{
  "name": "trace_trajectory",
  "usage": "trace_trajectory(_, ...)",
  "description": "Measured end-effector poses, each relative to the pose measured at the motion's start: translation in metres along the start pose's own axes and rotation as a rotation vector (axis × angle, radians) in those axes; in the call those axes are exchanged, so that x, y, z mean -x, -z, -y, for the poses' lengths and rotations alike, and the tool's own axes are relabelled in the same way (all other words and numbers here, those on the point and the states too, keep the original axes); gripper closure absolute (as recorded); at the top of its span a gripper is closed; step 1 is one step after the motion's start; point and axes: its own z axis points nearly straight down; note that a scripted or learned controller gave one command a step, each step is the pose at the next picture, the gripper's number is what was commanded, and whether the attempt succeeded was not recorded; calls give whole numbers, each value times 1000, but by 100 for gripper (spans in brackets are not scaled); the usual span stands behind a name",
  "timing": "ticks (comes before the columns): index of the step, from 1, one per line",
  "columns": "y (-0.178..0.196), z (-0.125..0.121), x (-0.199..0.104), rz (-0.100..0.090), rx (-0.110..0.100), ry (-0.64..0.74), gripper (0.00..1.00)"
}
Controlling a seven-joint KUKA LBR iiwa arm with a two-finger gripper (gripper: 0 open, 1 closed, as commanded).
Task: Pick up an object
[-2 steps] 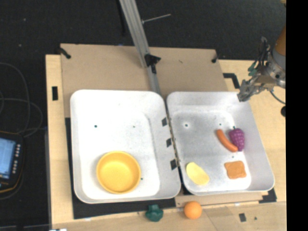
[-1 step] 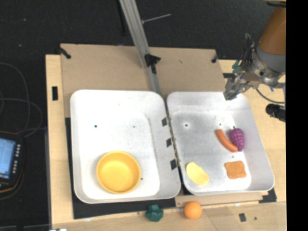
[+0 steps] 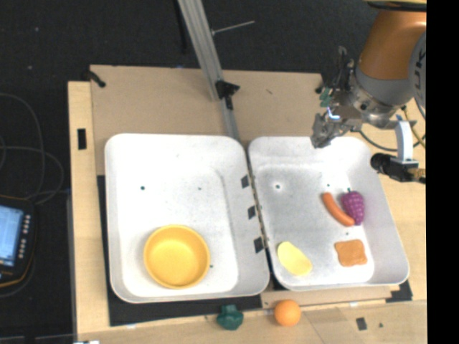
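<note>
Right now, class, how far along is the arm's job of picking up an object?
Nothing looks picked yet. The two-finger gripper hangs above the right white bin's far edge. The orange carrot-shaped toy, purple grape bunch, yellow lemon-like piece and orange square lie there. Descent, grasp and lift remain.

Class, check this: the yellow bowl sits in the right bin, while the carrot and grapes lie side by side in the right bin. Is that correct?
Not quite. The camera view shows the yellow bowl in the left bin. The carrot and grapes do lie side by side in the right bin.
</note>
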Motion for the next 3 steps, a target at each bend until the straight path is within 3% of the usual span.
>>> trace_trajectory(2,-16,13,-91,1,-1,-5,100)
trace_trajectory(3,-15,6,-141,1,0,-5,100)
